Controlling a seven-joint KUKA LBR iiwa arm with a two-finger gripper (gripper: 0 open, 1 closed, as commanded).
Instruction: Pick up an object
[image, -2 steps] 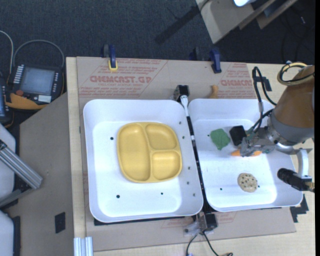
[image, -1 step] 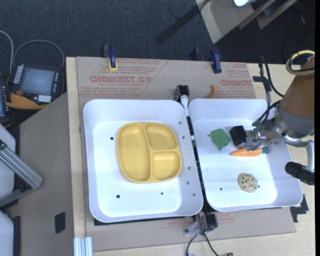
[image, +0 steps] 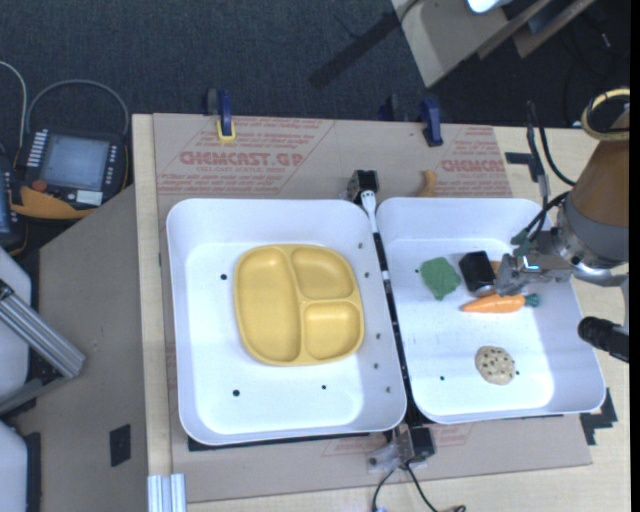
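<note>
Nearest your camera, the front rim of the left bin (image: 290, 432) sits on the desk (image: 300, 140), and this bin carries a yellow divided plate (image: 298, 302) lying flat, with one long compartment on its left and two smaller ones on its right.

In the right bin (image: 560, 395) you have four items. A cookie (image: 495, 364) lies toward the front, well apart from the rest. Further back, a green piece (image: 438, 277) lies beside a black block (image: 476, 270), the two near each other. An orange carrot (image: 493, 305) lies lengthwise just in front of the black block.

The arm (image: 598, 215) reaches in from the right, low over the right bin. You will find the tool (image: 520, 270) just behind the carrot's right end and just right of the black block. You cannot tell from this view how far the tool is spread, nor whether it touches the carrot or the block; nothing is visibly held in it. The carrot rests on the bin floor.
</note>
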